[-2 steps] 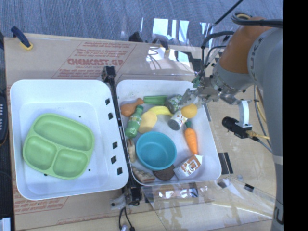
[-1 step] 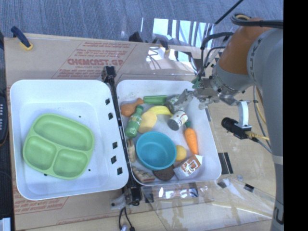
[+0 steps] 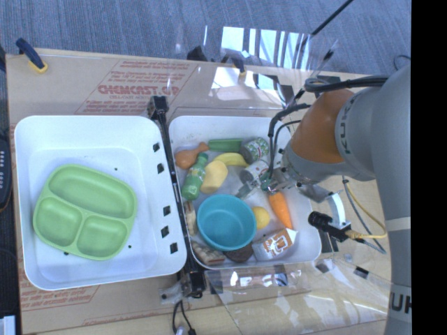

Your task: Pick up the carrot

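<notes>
The orange carrot (image 3: 281,209) lies in the right bin (image 3: 304,250), pointing toward its near right corner, between the blue bowl (image 3: 225,221) and the bin's right wall. My gripper (image 3: 257,181) hangs low over the bin just up and left of the carrot's thick end, very close to it. The grey wrist with its orange band covers the bin's far right corner. From this angle I can't make out any grip on the carrot.
The right bin is crowded with a green bottle (image 3: 195,177), yellow pieces (image 3: 215,175), a drumstick (image 3: 190,157), a cucumber (image 3: 225,145), a can (image 3: 255,149), a lemon (image 3: 260,217) and a small carton (image 3: 276,243). The left bin holds a green divided plate (image 3: 85,211).
</notes>
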Controlling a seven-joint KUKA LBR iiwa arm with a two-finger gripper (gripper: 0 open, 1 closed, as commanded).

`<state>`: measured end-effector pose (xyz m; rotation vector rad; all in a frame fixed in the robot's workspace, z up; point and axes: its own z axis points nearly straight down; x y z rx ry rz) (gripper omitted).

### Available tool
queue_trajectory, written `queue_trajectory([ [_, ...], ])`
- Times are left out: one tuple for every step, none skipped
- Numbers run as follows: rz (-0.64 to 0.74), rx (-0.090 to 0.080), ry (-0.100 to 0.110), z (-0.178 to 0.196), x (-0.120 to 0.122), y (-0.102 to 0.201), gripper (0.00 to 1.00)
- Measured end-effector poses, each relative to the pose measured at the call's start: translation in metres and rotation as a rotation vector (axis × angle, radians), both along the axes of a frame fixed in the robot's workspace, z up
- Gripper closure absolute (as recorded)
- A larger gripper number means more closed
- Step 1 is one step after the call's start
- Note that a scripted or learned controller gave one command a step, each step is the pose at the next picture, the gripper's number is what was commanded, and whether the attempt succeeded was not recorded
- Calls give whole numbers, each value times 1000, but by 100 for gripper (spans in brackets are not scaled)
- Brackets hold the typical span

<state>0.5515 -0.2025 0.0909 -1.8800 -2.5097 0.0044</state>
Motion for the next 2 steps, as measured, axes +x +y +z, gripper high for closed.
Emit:
queue_trajectory([
  [7, -1, 4, 10, 1, 0, 100],
  [-129, -5, -11, 140, -8, 20, 100],
])
